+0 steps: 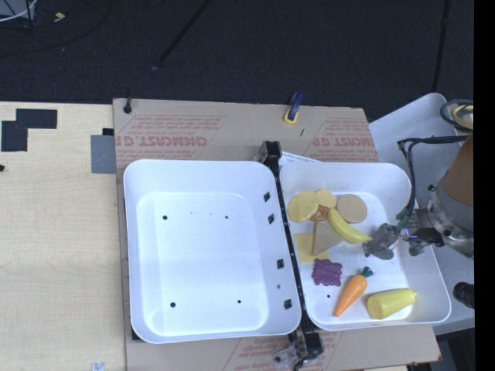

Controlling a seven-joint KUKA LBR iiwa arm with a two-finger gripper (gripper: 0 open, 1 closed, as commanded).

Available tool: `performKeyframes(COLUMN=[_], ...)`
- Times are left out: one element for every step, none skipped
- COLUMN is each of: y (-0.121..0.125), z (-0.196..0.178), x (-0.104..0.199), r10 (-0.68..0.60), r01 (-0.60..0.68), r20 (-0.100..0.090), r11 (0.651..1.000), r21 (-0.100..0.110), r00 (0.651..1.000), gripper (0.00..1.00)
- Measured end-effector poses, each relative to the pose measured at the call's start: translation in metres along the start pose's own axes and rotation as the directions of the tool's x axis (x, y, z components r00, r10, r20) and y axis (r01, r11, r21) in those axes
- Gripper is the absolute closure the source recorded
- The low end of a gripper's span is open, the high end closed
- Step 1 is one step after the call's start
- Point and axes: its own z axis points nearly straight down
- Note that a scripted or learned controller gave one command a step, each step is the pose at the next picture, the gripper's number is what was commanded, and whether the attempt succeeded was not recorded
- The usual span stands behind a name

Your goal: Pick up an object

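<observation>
claw: low over the right bin, coming in from the right edge, tip just beside the banana's right end; honestly can't tell how wide it's open or whether it has anything

arm: grey with the orange band, parked over the bin's right side

pickable stuff: all in the right bin, namely banana, carrot, yellow block, purple piece, plus some round tan and yellow slices bunched up top

left bin: sits next to it on the worktop

step in hand: looks like lining up a grab, banana being the closest candidate (my guess)

how to do it well: I'd centre over the banana's middle, close across its narrow width, and keep off the slices touching it so they don't get dragged along
</observation>
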Motion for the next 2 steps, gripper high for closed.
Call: performKeyframes(y=[0.055,0.104], z=[0.142,0.143], x=[0.052,0.065], r10=[-0.006,-0.003], r01=[0.006,0.003], r20=[-0.002,0.001], r11=[1.000,1.000], r21=[0.005,-0.004], r00=[1.000,1.000], gripper=[0.00,0.00])
